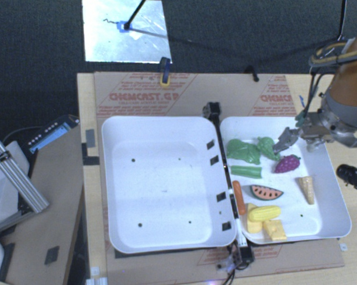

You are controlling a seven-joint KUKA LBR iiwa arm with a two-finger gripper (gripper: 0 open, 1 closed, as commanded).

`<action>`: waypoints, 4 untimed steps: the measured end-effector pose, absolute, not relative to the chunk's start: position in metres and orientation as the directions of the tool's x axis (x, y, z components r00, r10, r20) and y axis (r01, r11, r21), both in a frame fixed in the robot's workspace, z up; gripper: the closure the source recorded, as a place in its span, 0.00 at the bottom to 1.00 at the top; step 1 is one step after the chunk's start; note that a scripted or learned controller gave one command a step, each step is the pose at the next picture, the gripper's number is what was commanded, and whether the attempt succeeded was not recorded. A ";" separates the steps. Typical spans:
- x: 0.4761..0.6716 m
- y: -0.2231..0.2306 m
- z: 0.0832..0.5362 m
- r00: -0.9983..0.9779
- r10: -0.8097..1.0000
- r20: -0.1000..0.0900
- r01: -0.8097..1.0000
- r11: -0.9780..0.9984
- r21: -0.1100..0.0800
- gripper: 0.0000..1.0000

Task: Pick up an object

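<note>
Bench [92, 189] carries a board [144, 94] printed "CHEMCAST GP" in red, under two white bins. Right bin [333, 221] holds lettuce [243, 149], purple grapes [288, 162], watermelon slice [266, 192], carrot [239, 198], corn [264, 212], cone [307, 189]. Claw [285, 140] hangs just above the grapes; whether spread or pressed together cannot be told.

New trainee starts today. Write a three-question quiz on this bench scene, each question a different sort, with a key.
1. True or false: the watermelon slice lies in the left bin.
2. Which toy lies nearest the gripper? A. purple grapes B. corn cob C. carrot
3. Fill in: the ice cream cone lies in the ____ bin.

Key: 1 false; 2 A; 3 right.
</note>
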State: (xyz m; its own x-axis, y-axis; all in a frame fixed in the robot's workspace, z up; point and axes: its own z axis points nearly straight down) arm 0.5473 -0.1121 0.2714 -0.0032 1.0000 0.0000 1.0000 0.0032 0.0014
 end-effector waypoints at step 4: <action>0.670 0.002 0.381 -0.007 1.000 0.000 1.000 0.007 0.006 1.00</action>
State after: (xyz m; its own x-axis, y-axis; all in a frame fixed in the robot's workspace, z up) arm 0.6697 0.0024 0.3807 -0.0066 1.0000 0.0001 1.0000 0.0066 0.0059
